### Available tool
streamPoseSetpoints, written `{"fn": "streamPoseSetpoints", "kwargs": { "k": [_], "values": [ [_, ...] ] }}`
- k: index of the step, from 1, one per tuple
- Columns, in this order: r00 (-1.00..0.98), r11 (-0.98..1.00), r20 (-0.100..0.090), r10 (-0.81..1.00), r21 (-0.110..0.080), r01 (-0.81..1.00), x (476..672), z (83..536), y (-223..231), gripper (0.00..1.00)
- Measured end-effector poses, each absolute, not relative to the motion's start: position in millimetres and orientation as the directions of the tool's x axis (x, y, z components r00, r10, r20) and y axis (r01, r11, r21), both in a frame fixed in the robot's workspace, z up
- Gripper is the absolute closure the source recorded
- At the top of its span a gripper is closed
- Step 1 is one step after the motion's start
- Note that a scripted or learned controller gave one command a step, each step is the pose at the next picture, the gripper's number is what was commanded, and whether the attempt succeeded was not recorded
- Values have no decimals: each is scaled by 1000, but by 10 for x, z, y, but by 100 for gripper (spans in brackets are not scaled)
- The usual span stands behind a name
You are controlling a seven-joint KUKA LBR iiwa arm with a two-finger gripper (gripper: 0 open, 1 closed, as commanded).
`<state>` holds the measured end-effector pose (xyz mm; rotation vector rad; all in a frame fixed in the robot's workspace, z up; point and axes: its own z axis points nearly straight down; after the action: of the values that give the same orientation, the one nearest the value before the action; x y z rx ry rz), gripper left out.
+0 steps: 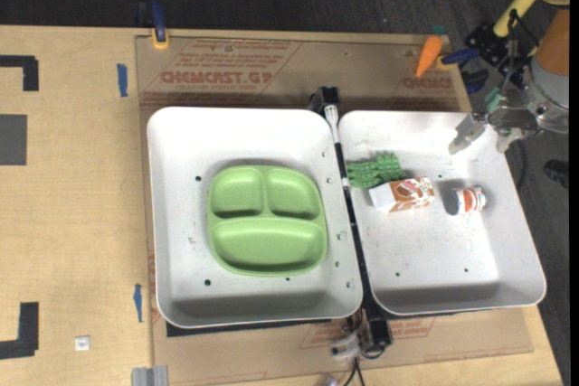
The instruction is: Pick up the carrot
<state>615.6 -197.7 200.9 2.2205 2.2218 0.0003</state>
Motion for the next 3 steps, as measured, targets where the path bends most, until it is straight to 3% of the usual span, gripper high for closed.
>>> {"fn": "streamPoseSetpoints", "kwargs": {
  "k": [1,2,3],
  "values": [
    [192,-192,0,981,1,981,5940,1332,-1347,0],
    [546,-546,0,838,-1,838,5922,970,-1305,0],
    [570,-570,5,822,12,821,5279,900,-977,0]
  ]
}}
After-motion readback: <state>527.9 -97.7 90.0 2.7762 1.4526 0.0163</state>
